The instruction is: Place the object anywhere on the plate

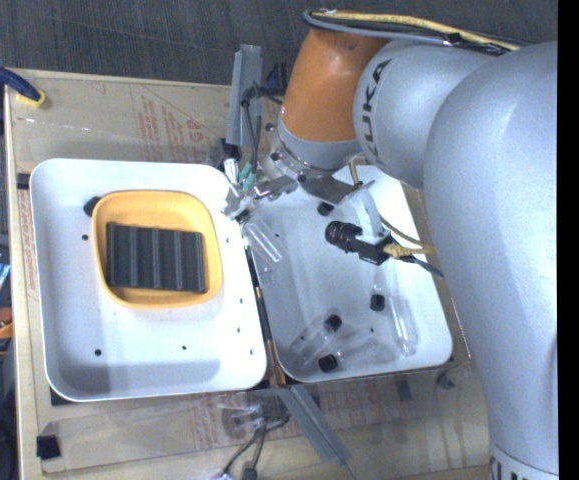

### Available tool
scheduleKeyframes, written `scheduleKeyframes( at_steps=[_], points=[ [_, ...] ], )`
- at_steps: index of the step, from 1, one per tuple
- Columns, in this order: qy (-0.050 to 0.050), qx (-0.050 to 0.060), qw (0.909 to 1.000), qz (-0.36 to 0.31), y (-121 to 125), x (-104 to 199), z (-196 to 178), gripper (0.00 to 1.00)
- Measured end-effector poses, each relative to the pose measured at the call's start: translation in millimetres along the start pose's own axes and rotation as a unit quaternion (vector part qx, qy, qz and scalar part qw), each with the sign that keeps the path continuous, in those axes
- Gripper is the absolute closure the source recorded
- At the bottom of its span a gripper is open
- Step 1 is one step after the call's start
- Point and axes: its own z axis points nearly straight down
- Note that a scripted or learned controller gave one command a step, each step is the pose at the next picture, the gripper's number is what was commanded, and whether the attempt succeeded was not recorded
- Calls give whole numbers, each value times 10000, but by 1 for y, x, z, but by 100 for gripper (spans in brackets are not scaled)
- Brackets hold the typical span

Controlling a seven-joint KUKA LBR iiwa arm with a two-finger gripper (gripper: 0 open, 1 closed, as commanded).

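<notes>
The arm [469,168] is the biggest thing we see; its grey bulk covers the right side of the view and is cut off at the top and bottom edges. It hides the far right rim of the right bin [299,288]. Its orange band [324,78] sits above the top of that bin. The wooden bench [119,118] shows as a bare strip around the bins, and a blue clamp [17,85] grips its upper left corner.

The left bin [59,318] lies fully in sight, with open white floor below and to the left of the plate [154,206]. The plate is yellow with a dark ridged centre [157,258] and sits in the upper middle of that bin, near the rim shared with the right bin.

The gripper [241,193] hangs over that shared rim at its upper end, just beside the plate's upper right corner. It is a tangle of small metal parts and glare, and we cannot tell whether it is spread or closed, nor whether it holds anything.

The object we take to be one of the clear pieces with black caps, all in the right bin: one [265,242] just below the gripper, one [403,320] by the arm, one [324,346] at the lower rim. They are see-through against white, so their outlines are hard to make out
</notes>
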Motion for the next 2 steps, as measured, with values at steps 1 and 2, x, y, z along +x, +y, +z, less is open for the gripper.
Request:
scheduleKeyframes(
  at_steps=[1, 2],
  points=[
    [5, 6, 9980, -630, -18, 14, 10, 100],
    [3, 4, 9980, -625, -18, 14, 10, 0]
  ],
)
